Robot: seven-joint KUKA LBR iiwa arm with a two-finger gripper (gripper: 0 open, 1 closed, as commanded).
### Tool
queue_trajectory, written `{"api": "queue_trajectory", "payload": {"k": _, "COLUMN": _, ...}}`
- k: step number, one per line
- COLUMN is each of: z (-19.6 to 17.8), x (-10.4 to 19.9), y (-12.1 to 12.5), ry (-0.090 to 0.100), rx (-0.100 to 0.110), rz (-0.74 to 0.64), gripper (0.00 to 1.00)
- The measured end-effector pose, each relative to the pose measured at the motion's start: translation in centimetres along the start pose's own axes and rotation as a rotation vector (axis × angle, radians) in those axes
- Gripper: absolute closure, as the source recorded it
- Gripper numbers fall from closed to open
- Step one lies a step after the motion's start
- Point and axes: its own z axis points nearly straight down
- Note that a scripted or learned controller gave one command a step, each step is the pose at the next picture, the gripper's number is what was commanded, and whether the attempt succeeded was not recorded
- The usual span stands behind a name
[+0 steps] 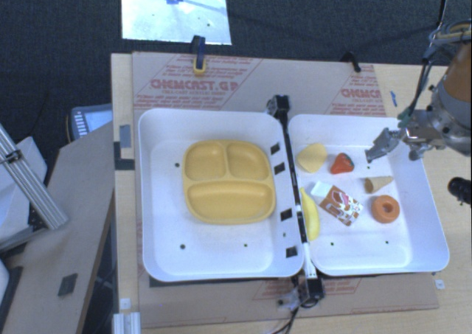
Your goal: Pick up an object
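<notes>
Pick not done yet. The tool [385, 144] sits above the upper right part of the right bin [428, 244]; can't tell how wide it's open, nothing visibly in it. Nearest candidates: strawberry [341, 164] just to its left, cone [378, 184] just below, donut [385, 209] further below. Descent, grasp and lift all remain.

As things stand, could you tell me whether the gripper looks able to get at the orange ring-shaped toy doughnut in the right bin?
Probably yes. The orange ring-shaped toy doughnut lies flat with bare bin floor around it, apart from the small tan cone, and the gripper hovers over the same white right bin with nothing between.
</notes>
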Motion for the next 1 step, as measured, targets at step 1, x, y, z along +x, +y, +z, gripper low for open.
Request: {"api": "queue_trajectory", "payload": {"k": 1, "z": 4.27, "x": -0.04, "y": 0.55, "ry": 0.000, "rx": 0.002, "rz": 0.002, "gripper": 0.00}}
